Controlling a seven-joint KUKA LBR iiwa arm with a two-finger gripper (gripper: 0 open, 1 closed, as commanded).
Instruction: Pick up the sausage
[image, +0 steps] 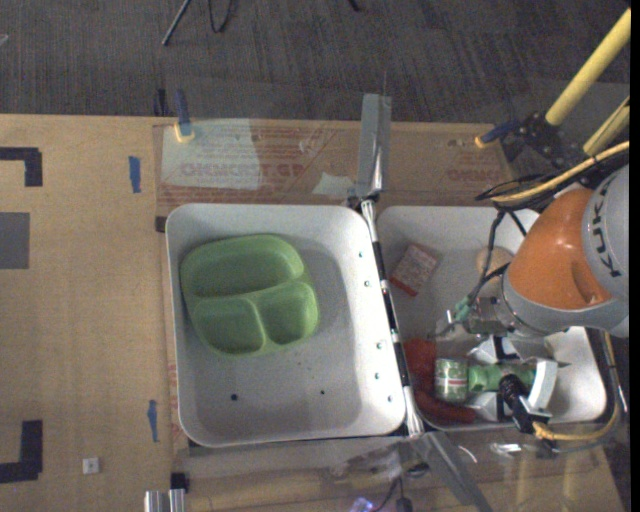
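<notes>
The sausage (446, 409) is a dark red, long shape lying along the near wall of the right bin (440, 232), close to its near left corner. My gripper (488, 328) hangs below the orange wrist band (558, 266), over the middle of the right bin. It sits up and to the right of the sausage and apart from it. A green and white bottle (467, 378) lies between the gripper and the sausage.
A second red item (420, 353) lies by the right bin's left wall, and a tan and red packet (413, 268) lies farther back. White crumpled items (560, 352) fill the right side. The left bin (340, 390) holds a green divided plate (250, 292).
</notes>
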